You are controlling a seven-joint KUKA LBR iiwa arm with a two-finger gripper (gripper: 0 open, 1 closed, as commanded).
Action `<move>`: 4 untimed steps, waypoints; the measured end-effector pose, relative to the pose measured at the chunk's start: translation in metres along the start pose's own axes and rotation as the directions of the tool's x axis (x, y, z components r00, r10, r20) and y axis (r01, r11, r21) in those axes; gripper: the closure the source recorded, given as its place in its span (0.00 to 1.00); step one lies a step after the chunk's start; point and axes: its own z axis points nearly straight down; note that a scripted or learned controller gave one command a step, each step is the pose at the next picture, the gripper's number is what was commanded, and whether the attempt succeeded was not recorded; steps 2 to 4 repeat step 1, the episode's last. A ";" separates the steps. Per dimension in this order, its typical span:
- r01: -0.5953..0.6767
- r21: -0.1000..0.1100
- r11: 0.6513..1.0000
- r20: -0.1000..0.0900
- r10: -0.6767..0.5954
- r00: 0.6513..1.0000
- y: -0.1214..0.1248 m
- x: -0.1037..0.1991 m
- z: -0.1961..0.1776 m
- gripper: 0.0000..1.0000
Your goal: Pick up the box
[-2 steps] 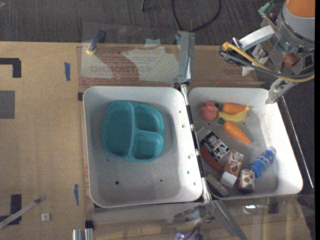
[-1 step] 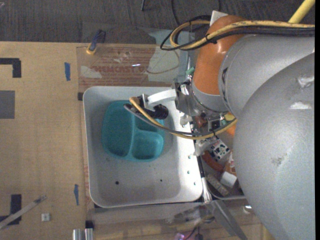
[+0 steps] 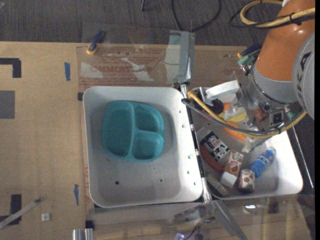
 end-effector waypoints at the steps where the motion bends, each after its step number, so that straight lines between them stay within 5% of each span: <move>1: -0.030 -0.001 1.000 -0.004 0.030 1.000 -0.107 0.027 -0.077 0.00; 4: -0.030 -0.001 1.000 -0.004 0.030 1.000 -0.107 0.027 -0.077 0.00</move>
